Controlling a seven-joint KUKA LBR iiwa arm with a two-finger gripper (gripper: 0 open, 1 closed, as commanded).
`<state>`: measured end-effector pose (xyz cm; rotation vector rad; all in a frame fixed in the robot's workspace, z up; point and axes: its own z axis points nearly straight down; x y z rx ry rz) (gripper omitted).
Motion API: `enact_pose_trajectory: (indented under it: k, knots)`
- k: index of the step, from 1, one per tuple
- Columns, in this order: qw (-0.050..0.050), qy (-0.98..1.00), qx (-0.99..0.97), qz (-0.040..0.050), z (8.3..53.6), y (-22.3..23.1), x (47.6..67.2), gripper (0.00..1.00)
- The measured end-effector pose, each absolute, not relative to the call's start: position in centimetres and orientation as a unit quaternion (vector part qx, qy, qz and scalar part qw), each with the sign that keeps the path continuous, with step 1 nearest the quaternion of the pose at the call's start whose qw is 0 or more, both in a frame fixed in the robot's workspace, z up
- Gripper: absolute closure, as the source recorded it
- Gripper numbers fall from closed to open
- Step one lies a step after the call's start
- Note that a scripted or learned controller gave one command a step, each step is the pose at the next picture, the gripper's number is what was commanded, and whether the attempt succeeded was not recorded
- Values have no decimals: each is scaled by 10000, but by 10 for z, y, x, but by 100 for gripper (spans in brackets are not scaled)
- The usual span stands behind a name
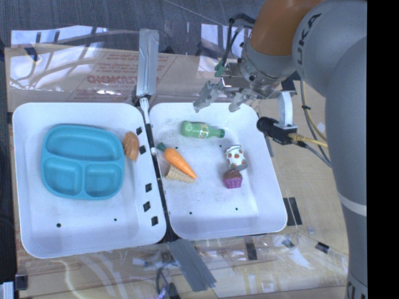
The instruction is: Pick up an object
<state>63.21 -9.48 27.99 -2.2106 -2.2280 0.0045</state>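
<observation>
Green bottle [201, 129] lies on its side near the right bin's [268, 210] far edge, and we see the gripper [219, 101] hovering just beyond it, fingers [203, 98] spread wide, pinching nothing. Carrot [179, 161] rests nearby.

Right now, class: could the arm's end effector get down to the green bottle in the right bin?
Probably yes. The end effector hovers open just above the green bottle, which lies on its side apart from the carrot, with nothing over it.
</observation>
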Motion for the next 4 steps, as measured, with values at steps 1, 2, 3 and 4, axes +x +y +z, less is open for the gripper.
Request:
enact_pose_trajectory:
  k: [1, 2, 3, 4]
  knots:
    - [6, -7114, -7028, -7, 314, -26, 581, 0]
    - [57, -7098, -7043, 62, 185, -37, 607, 0]
    - [33, -7088, -7054, 43, 124, -93, 598, 0]
    - [-43, -7122, -7019, -78, 103, -87, 597, 0]
